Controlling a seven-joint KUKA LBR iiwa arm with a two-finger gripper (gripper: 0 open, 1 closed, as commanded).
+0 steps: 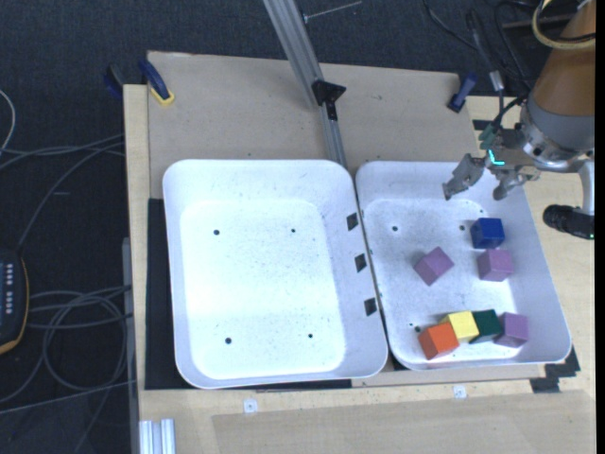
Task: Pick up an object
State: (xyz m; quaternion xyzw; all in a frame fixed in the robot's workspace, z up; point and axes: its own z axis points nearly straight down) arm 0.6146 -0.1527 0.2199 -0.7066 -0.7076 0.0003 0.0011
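Observation:
My gripper [484, 183] hangs over the far edge of the right bin [397, 343], fingers spread open with nothing between them. A blue cube [488, 233] lies just below and in front of it. Further forward sit a purple cube [433, 265] and another purple cube [495, 265]. Along the bin's near edge lie an orange block [439, 340], a yellow block [463, 325], a green block [487, 324] and a third purple cube [514, 329], packed in a row.
The left bin [189, 348] lies beside the right one, with black clips [360, 261] on the shared rims. A slanted metal pole [301, 50] crosses the bench behind the bins. Blue clamps [155, 81] sit at the bench's far corners.

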